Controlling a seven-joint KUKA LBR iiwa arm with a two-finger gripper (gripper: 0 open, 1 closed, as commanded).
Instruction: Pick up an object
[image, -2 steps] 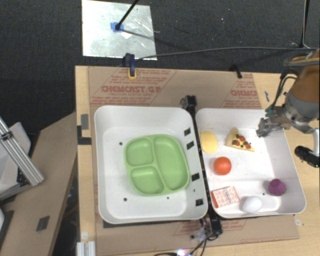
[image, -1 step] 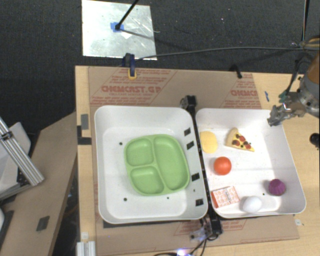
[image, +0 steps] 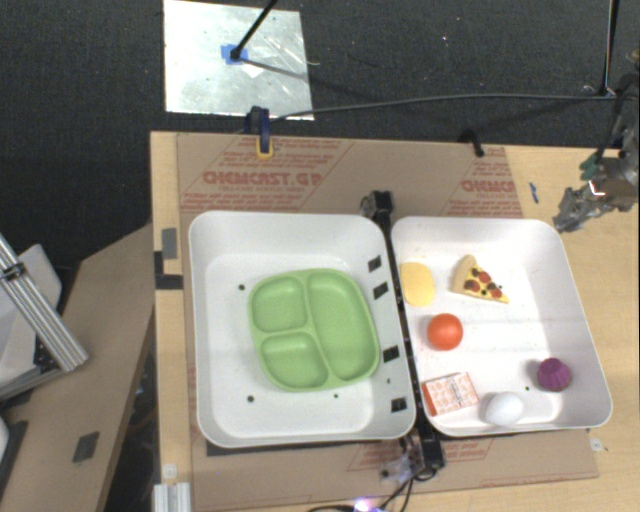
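Observation:
The right bin (image: 560, 275) holds a yellow oval piece (image: 418, 284), a toy pizza slice (image: 480, 280), an orange-red ball (image: 445, 331), a purple ball (image: 553, 374), a white egg-like ball (image: 503, 408) and a small red-and-white packet (image: 450, 393). My gripper (image: 580, 207) is at the right edge, above and beyond the bin's far right corner, well apart from all the objects. Nothing shows between its fingers.
The left bin (image: 215, 300) holds a green divided tray (image: 313, 328). A dark divider with clips (image: 388, 300) runs between the bins. Cardboard (image: 330, 170) lies under both. A foil sheet (image: 235, 60) lies at the back; a metal frame (image: 35, 310) stands at far left.

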